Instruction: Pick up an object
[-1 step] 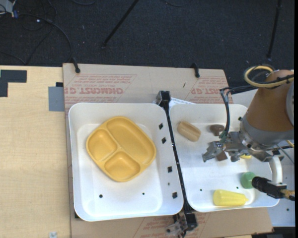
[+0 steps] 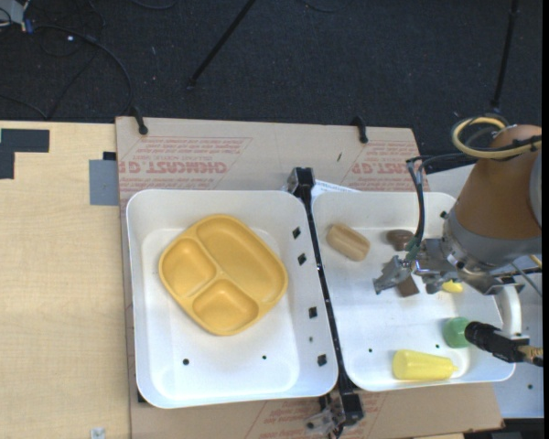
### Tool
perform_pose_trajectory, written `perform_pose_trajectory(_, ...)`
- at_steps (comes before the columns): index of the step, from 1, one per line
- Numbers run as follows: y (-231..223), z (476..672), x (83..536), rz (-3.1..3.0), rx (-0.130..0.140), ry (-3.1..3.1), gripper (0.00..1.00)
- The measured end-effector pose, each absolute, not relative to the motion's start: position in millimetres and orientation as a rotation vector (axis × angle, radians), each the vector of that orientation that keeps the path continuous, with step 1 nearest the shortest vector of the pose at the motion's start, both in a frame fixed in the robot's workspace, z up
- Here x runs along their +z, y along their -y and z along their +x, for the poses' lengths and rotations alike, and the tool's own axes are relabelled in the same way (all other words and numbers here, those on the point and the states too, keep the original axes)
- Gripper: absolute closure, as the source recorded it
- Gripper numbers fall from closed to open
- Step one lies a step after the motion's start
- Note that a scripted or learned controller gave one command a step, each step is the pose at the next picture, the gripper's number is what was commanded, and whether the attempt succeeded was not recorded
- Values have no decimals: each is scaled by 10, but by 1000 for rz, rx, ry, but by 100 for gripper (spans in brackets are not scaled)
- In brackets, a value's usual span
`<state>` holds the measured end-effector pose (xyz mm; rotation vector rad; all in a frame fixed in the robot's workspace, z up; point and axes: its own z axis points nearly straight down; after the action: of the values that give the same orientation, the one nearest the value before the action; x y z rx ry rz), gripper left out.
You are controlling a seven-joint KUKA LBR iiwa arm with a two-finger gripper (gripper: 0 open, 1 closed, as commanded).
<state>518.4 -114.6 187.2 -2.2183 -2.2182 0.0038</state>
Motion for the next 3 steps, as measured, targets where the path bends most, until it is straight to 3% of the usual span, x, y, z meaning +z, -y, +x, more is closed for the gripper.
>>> perform_pose_trajectory(2, 1085, 5150, 858, -2220, 3, 2218, 0)
perform_pose_trajectory(3, 1095, 5156, 982, -2224, 2, 2214, 100)
